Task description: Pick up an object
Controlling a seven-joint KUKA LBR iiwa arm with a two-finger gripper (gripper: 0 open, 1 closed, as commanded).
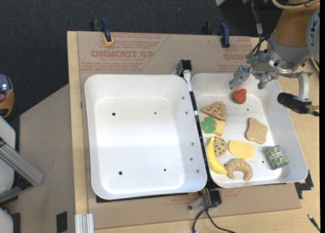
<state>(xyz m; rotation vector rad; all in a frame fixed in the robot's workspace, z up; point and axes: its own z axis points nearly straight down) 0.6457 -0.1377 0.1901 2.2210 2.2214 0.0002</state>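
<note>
My gripper [252,80] hangs over the far end of the right bin [292,135], open, its two grey fingers spread apart with nothing between them. Just below it and slightly left lies a small red tomato-like piece [239,95]. Further down the same bin are a pizza slice [215,110], a green broccoli piece [208,124], a toast slice [256,130], a cookie [220,147], a yellow oval piece [241,149], a banana [214,159], a croissant [239,168] and a small green box [276,156].
The left bin [101,105] sits beside the right one, with a black divider strip [193,110] between them. Both rest on a cardboard-covered board [127,49] held by clamps at the back edge.
</note>
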